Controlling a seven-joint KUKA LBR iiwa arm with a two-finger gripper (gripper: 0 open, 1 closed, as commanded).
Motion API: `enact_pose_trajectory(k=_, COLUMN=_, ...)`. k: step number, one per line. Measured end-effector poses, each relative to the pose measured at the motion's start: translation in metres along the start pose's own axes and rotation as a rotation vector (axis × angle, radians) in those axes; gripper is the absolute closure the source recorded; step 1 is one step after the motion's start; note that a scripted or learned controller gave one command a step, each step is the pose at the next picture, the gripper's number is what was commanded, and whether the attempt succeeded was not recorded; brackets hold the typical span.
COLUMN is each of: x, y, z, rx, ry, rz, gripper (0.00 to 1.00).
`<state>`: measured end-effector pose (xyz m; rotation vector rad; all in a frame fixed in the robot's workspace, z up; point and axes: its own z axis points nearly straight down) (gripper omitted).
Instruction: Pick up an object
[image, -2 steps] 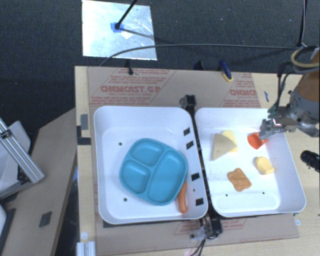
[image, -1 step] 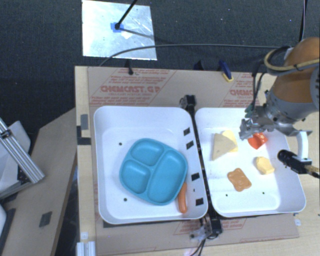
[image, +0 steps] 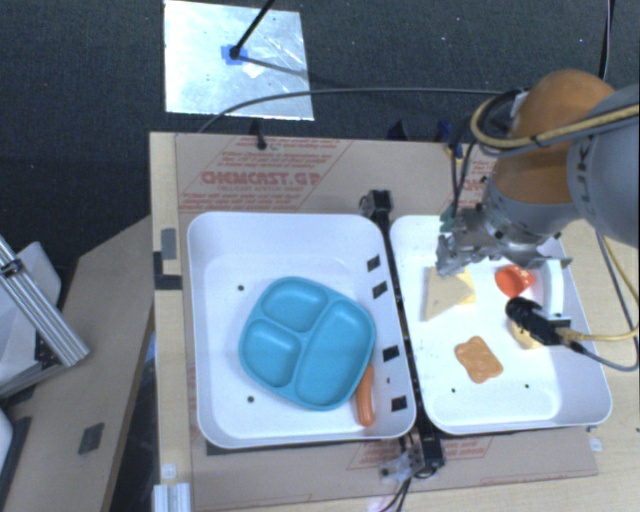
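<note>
End effector (image: 452, 252) hovers at the upper edge of the pale wedge (image: 448, 293) in the right bin (image: 585, 400), right of centre; its opening I cannot tell. It should descend straight, centred over the wedge.

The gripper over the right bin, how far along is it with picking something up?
Done: the gripper has reached the right bin and sits low at the top edge of the pale yellow wedge. In hand: nothing visibly; the wedge lies flat on the bin floor. Left: the grasp and the lift. The red piece and the tan toast piece lie untouched nearby.
</note>
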<state>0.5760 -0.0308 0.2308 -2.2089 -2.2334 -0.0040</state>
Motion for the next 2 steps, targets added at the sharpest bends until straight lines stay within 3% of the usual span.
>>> enact_pose_trajectory(k=2, x=0.114, y=0.031, z=-0.008, rx=-0.002, ry=0.001, rz=0.0, gripper=1.0)
